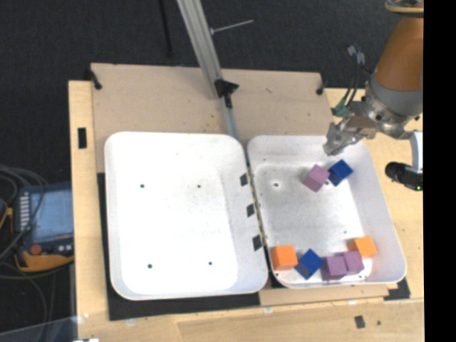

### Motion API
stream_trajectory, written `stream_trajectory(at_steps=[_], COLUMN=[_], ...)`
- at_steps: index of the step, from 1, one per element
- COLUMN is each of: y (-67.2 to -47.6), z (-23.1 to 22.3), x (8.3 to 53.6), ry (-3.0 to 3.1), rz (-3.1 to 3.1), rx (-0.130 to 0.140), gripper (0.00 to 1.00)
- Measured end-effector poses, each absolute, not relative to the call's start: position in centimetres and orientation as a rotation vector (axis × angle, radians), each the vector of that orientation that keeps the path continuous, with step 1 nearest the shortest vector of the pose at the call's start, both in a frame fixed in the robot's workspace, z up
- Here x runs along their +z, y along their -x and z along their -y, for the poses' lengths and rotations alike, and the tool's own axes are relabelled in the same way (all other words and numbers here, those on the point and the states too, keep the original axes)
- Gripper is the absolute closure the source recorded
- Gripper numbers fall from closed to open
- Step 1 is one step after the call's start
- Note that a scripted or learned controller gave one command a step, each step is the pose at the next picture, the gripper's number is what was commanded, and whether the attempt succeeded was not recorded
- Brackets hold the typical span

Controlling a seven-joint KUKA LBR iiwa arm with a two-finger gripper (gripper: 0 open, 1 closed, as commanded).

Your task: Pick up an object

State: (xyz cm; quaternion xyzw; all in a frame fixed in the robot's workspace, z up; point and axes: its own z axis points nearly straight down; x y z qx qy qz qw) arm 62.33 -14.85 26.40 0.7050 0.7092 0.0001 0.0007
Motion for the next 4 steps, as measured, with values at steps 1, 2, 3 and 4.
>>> stream_trajectory(at_steps=[1,2,3,4], y=[-63.1,-63.2,-63.2,-63.0], z=[8.8,3.6,-1.0,-6.8], x=[26.0,24.4,23.3,22.6], ry=[-2.214,-2.216,-2.217,-2.216], rz=[-2.229,-2.229,-2.230,-2.232], rx=[0.001,-0.001,-0.003,-0.004], gripper=[1.00,1.00,1.00,1.00])
